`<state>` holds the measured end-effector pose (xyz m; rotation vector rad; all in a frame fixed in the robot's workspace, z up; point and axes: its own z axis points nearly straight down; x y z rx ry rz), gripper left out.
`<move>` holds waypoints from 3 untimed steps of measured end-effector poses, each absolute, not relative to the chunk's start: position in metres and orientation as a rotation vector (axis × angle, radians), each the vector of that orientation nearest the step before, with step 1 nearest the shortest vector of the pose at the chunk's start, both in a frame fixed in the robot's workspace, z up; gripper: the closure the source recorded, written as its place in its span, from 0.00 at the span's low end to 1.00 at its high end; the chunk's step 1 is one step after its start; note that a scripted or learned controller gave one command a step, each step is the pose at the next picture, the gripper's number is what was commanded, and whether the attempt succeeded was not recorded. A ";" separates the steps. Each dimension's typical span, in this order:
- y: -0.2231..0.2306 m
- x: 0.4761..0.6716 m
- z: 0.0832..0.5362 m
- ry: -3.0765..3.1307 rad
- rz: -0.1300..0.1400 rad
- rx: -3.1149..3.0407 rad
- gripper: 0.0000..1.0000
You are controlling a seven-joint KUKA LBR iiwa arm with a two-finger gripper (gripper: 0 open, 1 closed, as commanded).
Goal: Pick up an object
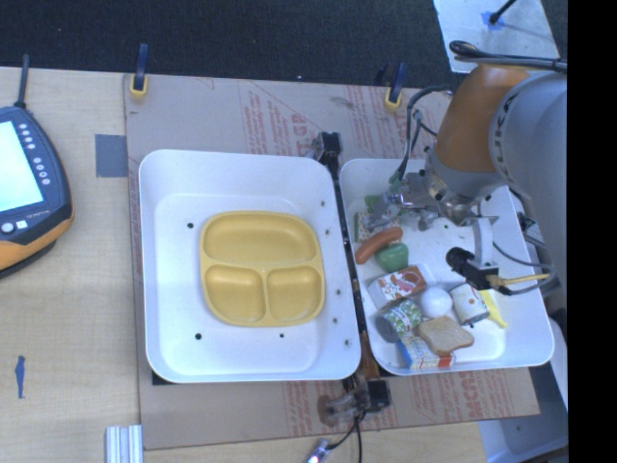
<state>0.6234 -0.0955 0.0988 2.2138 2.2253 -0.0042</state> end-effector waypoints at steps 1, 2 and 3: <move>-0.094 0.658 0.096 2.224 0.000 2.217 0.00; -0.148 0.656 0.168 2.225 -0.002 2.220 0.00; -0.101 0.613 0.096 2.223 0.002 2.212 0.00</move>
